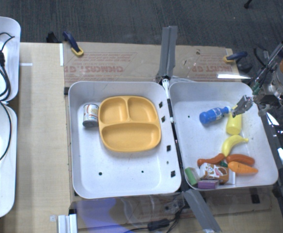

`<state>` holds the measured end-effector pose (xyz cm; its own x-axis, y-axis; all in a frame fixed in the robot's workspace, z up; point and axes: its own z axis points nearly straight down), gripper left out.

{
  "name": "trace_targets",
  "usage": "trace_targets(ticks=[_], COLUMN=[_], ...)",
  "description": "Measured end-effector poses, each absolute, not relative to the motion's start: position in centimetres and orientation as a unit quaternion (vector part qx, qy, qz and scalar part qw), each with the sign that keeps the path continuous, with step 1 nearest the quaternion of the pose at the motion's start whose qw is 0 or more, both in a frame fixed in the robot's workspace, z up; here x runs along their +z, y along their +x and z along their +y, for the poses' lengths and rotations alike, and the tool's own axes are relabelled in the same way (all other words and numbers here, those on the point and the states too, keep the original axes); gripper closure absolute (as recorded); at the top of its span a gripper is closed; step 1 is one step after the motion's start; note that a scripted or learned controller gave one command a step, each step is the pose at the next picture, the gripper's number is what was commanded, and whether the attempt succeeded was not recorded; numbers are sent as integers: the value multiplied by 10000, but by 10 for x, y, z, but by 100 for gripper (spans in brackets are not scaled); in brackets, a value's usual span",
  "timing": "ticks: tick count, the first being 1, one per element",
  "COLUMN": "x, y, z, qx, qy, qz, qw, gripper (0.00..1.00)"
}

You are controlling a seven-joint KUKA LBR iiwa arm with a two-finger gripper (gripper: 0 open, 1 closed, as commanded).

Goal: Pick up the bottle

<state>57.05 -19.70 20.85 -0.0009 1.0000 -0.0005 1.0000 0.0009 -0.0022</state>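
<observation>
From the overhead camera: the blue bottle (213,115) is lying on its side in the right bin (190,144), up in the back half, cap end pointing right. My fingers (242,106) are just beside that cap end, coming in from the right edge of the bin, and honestly I can't tell whether they're wide or narrow from this angle, they're just a small grey blur. Nothing visibly between them.

Right next to the bottle's cap sits a pale yellow thing (233,124), and below that a banana (233,142). Further toward the front there's a pair of carrots (241,164), a little carton (215,172) and a green piece (192,175) by the bin's front corner.

Left bin (83,174) has a yellow divided plate (129,123) in the middle with a small can (90,115) touching its left edge. Both bins sit on the desk (39,130).
</observation>
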Motion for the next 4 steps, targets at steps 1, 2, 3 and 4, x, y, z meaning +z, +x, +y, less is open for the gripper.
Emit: trace_targets(ticks=[1,2,3,4], x=[94,103,115,208], y=[626,626,620,563], z=[-155,-155,-143,-129], qx=[5,13,10,15], qy=[-7436,-7425,-8419,-8473], qz=[-6687,-6698,-5397,-5310], qw=[1,-7,-2,4], gripper=[0,100,100,100])
